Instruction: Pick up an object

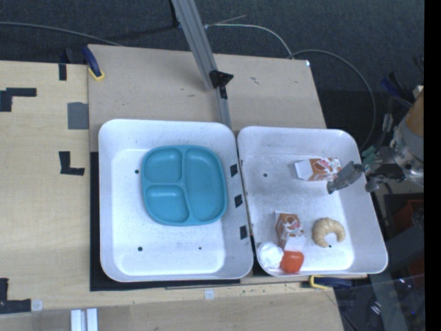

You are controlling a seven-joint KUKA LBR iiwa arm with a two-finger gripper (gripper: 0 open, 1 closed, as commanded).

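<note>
I see the gripper (342, 179) at the right bin's (275, 143) right side, just right of the small white-and-orange packet (317, 168) — nothing pinched, can't tell if open or closed. Croissant (329, 231) lies below it; brown carton (289, 227), white lump (271, 256) and red ball (292, 261) sit lower-left. Teal divided plate (184, 185) in left bin.

**Setting: robotics lab**

Test bench (172, 81) of bare board, black tape marks (69, 164) on the adjacent light wood surface. Two white bins (117, 185) butted together. Slanted aluminium rail (196, 33) clamped behind them. Loose cables (289, 47) trail over dark carpet (344, 12). Arm (406, 150) enters at right.
</note>
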